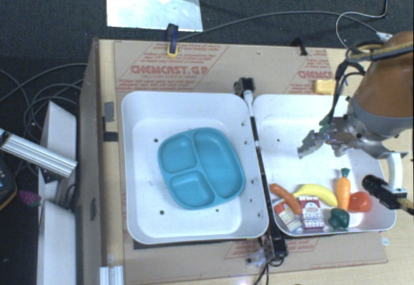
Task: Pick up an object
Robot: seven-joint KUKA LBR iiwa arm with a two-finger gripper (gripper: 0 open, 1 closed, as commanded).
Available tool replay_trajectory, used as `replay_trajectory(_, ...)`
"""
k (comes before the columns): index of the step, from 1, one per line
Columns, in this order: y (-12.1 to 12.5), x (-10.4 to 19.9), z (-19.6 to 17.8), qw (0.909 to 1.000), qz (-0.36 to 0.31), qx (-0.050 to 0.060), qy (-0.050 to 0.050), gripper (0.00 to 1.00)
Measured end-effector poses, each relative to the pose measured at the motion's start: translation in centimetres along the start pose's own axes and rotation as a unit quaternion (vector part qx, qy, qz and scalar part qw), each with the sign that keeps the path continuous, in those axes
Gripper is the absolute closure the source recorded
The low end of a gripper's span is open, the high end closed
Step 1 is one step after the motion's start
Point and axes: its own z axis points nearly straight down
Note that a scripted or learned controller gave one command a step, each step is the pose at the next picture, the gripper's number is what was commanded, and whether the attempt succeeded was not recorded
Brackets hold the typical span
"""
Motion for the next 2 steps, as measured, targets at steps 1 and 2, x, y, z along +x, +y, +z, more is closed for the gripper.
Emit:
replay_trajectory(1, 6.7, 0.3, 8.3, 1.0000, 0.000, 0.001, 0.000, 0.00)
replay_trajectory(2, 14.1, -2.8, 14.2, 1.0000, 0.000, 0.001, 0.000, 0.00)
